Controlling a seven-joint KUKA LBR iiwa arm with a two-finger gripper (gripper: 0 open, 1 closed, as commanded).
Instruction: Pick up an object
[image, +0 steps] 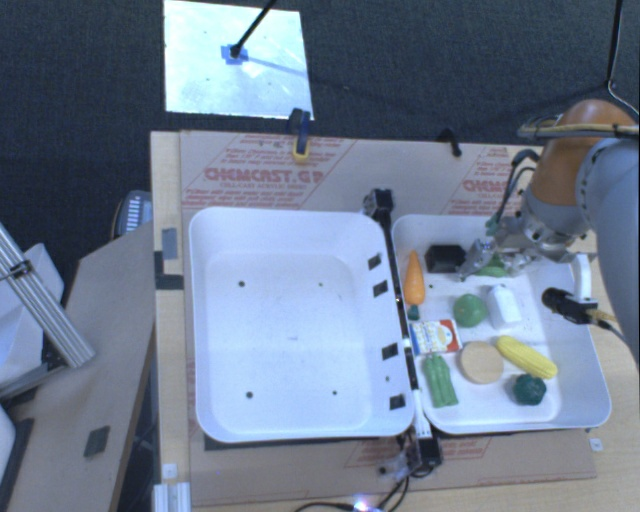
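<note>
Grey arm (600, 180) reaches into the right bin (590, 400), its gripper (487, 255) low beside a black block (444, 257); whether the pincer is wide or narrow, I cannot tell. Nearby lie a carrot (414, 279), green ball (470, 309) and corn cob (526, 357).

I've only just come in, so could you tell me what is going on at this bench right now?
A grey KUKA arm with an orange band reaches in from the right, its gripper low over the back of the right bin, close to a small green item and a black block. Nothing is visibly held. An orange carrot, green ball, white block, yellow corn, tan disc and others lie in that bin. The left bin sits beside it.
</note>
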